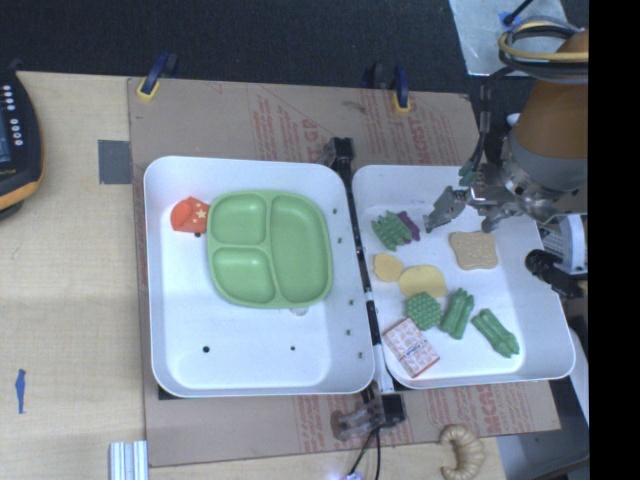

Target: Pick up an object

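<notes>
Divided plate (pixel 270 248) in left bin (pixel 175 353); toy foods (pixel 440 303) in right bin (pixel 545 363).

Two white bins side by side at frame centre. Left bin (pixel 180 358): green divided plate (pixel 270 248), red toy (pixel 189 215) touching its upper-left edge. Right bin (pixel 540 353): green, yellow and tan toy foods, a small red-and-white packet (pixel 410 347) at lower left. Gripper (pixel 468 212) over the right bin's upper part, fingers spread, nothing between them. Arm (pixel 548 133) at upper right.

From my remote seat, the arm (pixel 555 118) is cut off at the right edge. The green divided plate (pixel 270 248) hides part of a red toy (pixel 188 214) (its kind unclear).
</notes>
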{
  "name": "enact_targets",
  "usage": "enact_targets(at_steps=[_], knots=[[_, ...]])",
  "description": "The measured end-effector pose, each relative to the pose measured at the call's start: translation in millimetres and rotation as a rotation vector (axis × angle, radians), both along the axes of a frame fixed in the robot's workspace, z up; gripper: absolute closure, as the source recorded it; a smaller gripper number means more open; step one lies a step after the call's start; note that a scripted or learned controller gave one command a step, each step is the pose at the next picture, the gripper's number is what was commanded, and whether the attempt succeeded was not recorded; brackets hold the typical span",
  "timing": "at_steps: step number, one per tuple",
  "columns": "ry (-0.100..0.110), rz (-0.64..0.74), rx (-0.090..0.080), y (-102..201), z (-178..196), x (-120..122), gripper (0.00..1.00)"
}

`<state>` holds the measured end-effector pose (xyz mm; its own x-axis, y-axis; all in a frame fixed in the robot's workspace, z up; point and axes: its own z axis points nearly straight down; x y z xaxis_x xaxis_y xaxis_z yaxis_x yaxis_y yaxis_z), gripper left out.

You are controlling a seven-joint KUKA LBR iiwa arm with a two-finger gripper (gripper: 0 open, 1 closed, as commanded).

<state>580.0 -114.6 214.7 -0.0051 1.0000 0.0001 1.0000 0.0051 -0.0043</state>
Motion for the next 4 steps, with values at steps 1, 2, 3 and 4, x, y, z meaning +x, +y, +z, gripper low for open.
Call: enact_targets(at_steps=[1, 2, 3, 4], knots=[[0.01, -0.001, 0.002, 7.9, -129.7, -44.8, 0.0], [-0.006, 0.0, -0.004, 4.3, -108.3, -38.7, 1.0], [-0.006, 0.0, -0.003, 4.5, -108.7, -38.8, 0.0], [0.004, -0.002, 0.002, 15.0, -123.8, -72.6, 0.0]])
